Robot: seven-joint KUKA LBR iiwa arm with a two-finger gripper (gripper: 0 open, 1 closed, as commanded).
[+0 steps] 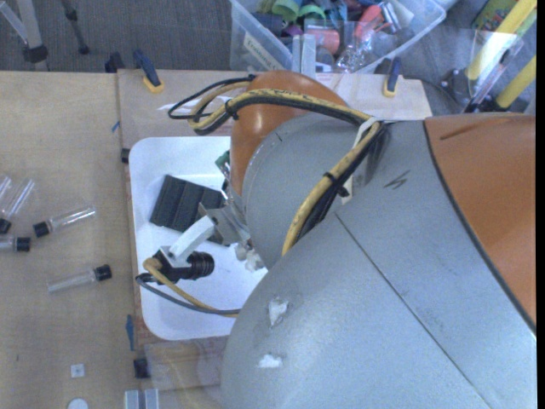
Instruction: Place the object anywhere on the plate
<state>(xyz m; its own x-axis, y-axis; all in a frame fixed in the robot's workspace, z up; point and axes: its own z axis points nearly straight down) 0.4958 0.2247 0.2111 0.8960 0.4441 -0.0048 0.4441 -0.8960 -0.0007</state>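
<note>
Looming over white bin (149, 164), grey arm (383, 296) with orange band blocks much of view. Low in bin, its claw (243, 244) sits mostly hidden under wrist; released or clenched, cannot tell. Nearby, black ribbed block (177, 203) lies in bin's upper left part. At left, capped clear tubes (72, 220) lie scattered on table (51, 143).

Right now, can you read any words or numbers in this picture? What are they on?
No words or numbers can be read anywhere.
pale label on the clear storage tub: too blurred to read.
small dark mark on the grey arm: a squiggle, not a clear letter.
black block in the white bin: no writing seen.
</note>
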